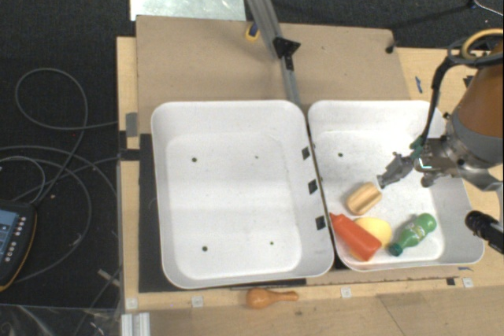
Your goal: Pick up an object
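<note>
In the right bin (370, 122) lie a tan bread-roll-shaped object (364, 198), a red-orange block (354, 238), a yellow lemon-like ball (377, 230) and a green bottle (413, 234), all grouped near the front edge. My gripper (391, 172) hangs over the middle right of this bin, just above and right of the tan roll. It points left, its fingers stand open, and nothing is between them.
The left bin (228, 112) lies beside the right one, with black clips along the shared rim (313, 185). A tan pear-shaped object (270, 297) rests on the bench in front of the bins. A slanted grey pole (264, 4) crosses the back.
</note>
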Motion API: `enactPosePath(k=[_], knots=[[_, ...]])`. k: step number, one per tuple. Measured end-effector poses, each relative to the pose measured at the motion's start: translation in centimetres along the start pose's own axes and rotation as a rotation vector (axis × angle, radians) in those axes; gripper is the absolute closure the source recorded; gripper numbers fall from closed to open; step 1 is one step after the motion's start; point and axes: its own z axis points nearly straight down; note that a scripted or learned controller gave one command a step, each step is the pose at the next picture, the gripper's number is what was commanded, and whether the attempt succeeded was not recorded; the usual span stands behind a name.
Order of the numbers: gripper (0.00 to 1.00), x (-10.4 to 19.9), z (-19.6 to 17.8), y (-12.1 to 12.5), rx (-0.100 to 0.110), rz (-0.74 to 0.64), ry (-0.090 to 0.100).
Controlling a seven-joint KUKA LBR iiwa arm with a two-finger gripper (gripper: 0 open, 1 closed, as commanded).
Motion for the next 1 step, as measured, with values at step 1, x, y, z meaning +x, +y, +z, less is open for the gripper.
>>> enactPosePath(k=[1], knots=[[0.00, -0.01, -0.20, 0.09, -0.005, 0.002, -0.001]])
